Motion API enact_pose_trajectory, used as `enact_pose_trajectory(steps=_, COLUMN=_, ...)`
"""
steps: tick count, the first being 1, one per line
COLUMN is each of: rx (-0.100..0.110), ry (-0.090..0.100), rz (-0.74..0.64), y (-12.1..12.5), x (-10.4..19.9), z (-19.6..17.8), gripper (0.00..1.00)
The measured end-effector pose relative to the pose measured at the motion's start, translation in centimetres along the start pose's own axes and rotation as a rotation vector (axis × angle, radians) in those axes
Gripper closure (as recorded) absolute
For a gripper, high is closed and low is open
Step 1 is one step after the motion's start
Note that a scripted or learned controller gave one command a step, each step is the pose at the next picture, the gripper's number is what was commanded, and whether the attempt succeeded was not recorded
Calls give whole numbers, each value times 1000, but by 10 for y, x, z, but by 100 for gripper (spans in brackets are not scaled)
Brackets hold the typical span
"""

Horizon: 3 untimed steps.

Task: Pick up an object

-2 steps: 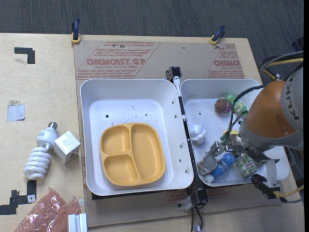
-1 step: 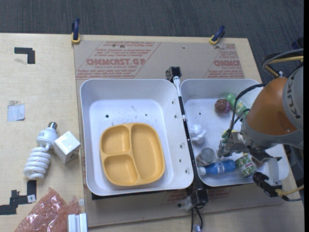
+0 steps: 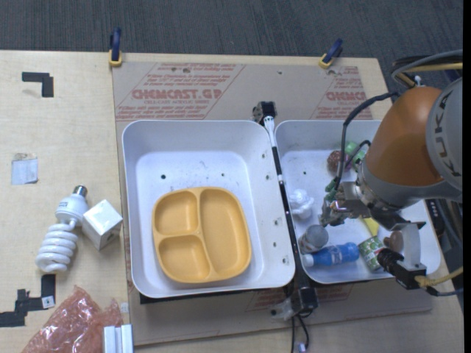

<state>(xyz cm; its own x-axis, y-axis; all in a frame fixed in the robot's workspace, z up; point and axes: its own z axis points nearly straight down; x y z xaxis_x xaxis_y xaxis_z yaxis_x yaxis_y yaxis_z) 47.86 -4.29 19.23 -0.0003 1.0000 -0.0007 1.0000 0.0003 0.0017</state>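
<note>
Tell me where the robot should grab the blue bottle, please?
Probably around its middle, coming straight down from above. The blue bottle lies flat on its side along the front of the right bin, so its round body faces up. The fingers should close across its narrow width, clear of the grey cup near its cap end.

Dark grey carpet point(image 3: 221, 9) is seen across the frame's top; a pale wooden bench point(image 3: 59, 145) is lit evenly below.

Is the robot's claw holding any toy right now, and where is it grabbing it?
Cannot tell. The gripper sits low in the right bin above a grey piece; no grasp shows.
</note>
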Motion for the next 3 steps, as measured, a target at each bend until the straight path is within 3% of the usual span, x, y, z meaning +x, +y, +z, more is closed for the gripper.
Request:
enact_pose_trajectory(steps=1, rx=1, ry=0, rz=-2, y=65, x=29, z=0, gripper=100)
enact_pose_trajectory(steps=2, rx=2, ry=0, rz=-1, y=65, x=29, z=0, gripper=0)
enact_pose_trajectory(steps=3, rx=2, ry=0, rz=0, y=67, x=-53, z=35, gripper=0)
